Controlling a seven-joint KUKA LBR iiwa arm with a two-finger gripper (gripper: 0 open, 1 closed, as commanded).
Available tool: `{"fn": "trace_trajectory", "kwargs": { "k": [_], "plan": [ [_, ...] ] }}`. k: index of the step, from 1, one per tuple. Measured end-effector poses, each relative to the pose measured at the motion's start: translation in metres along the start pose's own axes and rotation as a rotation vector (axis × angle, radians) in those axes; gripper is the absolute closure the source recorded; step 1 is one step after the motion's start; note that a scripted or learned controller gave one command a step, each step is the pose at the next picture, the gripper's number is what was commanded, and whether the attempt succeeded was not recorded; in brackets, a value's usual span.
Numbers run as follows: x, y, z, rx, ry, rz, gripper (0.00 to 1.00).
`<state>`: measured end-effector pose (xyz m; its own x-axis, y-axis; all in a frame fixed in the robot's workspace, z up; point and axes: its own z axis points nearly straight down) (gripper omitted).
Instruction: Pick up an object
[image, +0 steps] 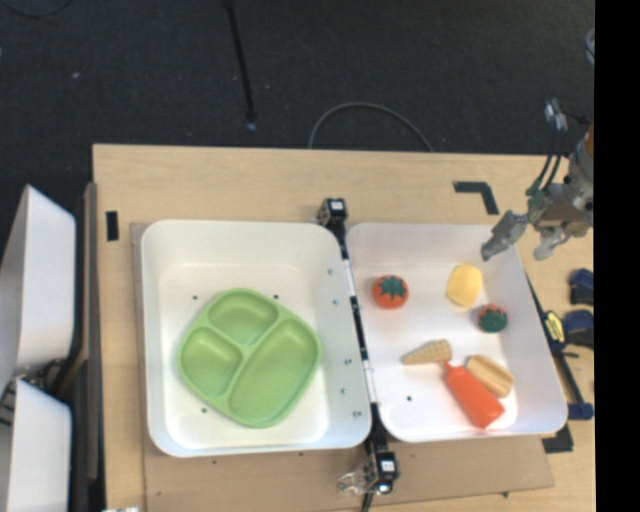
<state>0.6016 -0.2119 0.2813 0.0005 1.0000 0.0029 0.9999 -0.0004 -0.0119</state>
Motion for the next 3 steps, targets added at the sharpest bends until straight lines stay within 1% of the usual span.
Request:
{"fn": "trace_trajectory", "kwargs": {
  "k": [1,2,3],
  "plan": [
    [0.001,0.002,-0.006,-0.01,-0.002,-0.002,0.0],
    [0.008,0.001,0.044,-0.006,-0.004,-0.002,0.0],
    [0.012,-0.007,0.102,-0.005,-0.003,0.0,0.0]
  ]
}}
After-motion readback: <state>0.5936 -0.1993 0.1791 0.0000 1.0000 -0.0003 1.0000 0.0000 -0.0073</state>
